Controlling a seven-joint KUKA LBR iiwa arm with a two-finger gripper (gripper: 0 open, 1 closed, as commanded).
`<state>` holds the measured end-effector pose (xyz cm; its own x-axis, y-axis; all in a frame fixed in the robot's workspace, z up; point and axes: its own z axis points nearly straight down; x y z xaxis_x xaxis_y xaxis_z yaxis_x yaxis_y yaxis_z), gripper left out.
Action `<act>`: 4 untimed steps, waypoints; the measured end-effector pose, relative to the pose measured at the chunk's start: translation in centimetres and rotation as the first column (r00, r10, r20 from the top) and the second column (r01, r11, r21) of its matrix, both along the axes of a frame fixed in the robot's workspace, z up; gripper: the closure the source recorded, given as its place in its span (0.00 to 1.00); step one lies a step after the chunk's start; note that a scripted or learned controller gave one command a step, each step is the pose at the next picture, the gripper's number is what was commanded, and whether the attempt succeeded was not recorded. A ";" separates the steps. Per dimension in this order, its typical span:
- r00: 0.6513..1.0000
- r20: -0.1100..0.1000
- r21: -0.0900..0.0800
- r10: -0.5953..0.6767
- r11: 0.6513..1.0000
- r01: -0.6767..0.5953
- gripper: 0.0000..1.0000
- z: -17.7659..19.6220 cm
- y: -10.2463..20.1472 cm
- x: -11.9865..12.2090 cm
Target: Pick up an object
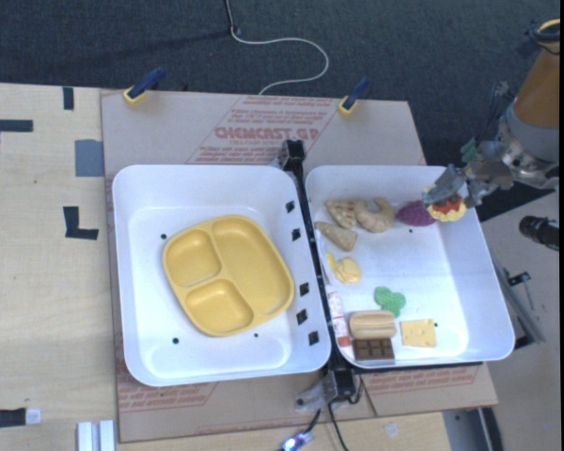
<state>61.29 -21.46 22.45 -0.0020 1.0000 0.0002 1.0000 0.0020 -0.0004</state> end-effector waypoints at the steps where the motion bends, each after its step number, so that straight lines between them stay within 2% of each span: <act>1: 1.000 -0.002 0.002 0.005 1.000 -0.005 1.00 0.7 5.7 1.2; 2: 1.000 -0.003 0.002 0.006 1.000 -0.006 1.00 0.9 11.9 1.6; 3: 1.000 -0.005 0.001 0.004 1.000 -0.004 1.00 -1.0 16.8 1.6; 4: 1.000 -0.002 0.000 0.000 1.000 0.000 1.00 0.9 15.9 1.9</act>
<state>63.14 -5.58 23.31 -0.0021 1.0000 0.0000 1.0000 0.0021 -0.0020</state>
